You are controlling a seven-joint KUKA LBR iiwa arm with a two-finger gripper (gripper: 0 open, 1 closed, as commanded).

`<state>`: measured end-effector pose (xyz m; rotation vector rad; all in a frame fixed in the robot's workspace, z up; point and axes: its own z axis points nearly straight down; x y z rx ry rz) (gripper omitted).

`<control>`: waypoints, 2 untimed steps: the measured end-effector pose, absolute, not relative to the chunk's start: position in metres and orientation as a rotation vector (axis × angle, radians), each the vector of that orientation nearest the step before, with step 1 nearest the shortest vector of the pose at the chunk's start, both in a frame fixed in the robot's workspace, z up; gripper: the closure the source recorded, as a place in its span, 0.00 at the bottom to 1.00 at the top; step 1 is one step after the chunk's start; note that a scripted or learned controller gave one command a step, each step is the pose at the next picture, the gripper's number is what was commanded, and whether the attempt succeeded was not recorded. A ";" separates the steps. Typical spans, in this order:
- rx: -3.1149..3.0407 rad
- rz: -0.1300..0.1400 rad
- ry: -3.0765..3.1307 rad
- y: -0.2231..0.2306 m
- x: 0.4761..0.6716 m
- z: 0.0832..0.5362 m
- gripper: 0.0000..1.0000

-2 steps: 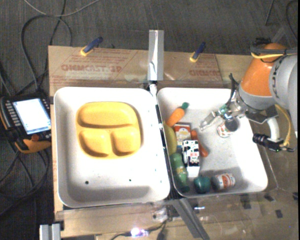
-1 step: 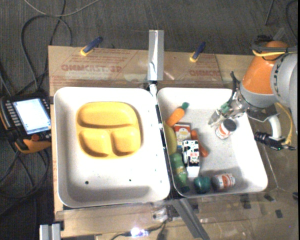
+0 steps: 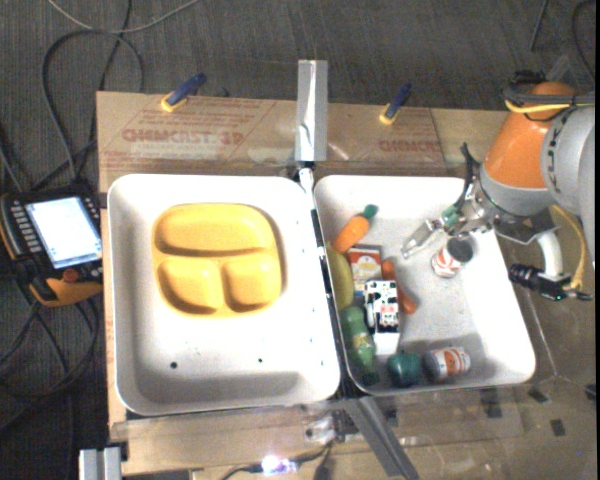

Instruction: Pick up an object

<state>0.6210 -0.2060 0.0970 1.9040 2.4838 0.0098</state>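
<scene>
Nearest us, we see a yellow tray point(image 3: 218, 258) in the left bin point(image 3: 125, 298). Right bin point(image 3: 500, 333) holds a carrot point(image 3: 352, 230), small cartons point(image 3: 374, 288) and a can point(image 3: 446, 362). Gripper point(image 3: 430, 234) hangs spread open, holding nothing, just left of a small round cup point(image 3: 444, 262).

1. We find both bins, the left bin point(image 3: 130, 368) and the right bin point(image 3: 515, 343), to be smooth white plastic with a faint sheen.
2. The yellow tray point(image 3: 220, 258) looks like moulded plastic, semi-glossy.
3. The bench point(image 3: 230, 138) surface reads as matt brown board, cardboard-like, with printed lettering.
4. The claw point(image 3: 435, 230) appears as bright bare metal.
5. The arm's orange band point(image 3: 520, 158) is smooth and glossy.
6. The floor point(image 3: 280, 18) looks like dark, rough-textured carpet.
</scene>
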 end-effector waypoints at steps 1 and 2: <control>1.960 -0.004 2.458 -0.179 0.650 0.126 0.00; 1.872 0.002 2.525 -0.214 0.607 0.092 0.00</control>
